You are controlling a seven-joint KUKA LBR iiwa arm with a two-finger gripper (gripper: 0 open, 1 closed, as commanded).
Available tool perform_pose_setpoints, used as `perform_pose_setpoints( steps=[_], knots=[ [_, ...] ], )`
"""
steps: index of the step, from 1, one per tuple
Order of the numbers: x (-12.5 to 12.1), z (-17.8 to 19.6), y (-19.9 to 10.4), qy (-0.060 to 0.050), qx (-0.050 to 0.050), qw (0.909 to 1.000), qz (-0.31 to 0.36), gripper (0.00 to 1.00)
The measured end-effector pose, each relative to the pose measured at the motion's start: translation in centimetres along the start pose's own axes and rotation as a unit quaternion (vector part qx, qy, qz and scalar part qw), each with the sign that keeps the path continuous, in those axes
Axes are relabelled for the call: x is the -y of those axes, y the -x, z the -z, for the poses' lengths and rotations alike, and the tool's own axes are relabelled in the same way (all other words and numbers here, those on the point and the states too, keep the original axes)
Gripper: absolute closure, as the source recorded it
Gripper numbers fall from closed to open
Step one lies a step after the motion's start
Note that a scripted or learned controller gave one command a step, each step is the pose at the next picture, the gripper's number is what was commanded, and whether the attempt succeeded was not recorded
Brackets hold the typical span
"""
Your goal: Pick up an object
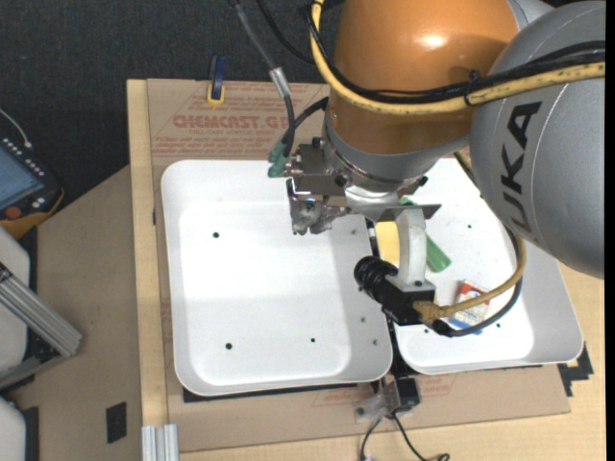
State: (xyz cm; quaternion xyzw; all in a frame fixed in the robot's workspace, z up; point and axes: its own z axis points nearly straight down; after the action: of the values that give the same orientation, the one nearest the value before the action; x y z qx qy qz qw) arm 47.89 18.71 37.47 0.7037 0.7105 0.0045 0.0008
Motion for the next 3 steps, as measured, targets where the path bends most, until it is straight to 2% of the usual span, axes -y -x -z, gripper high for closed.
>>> perform_pose_setpoints(
  steps=[1, 2, 3],
  knots=[
    [-0.1, 6.1, -4.1, 0.0, 0.0, 1.0, -0.002, 1.0],
    [-0.2, 16.7, -3.8, 0.003, -0.001, 1.0, -0.004, 1.0],
    [-0.2, 16.1, -1.0, -0.005, 0.003, 1.0, -0.006, 1.0]
  ],
)
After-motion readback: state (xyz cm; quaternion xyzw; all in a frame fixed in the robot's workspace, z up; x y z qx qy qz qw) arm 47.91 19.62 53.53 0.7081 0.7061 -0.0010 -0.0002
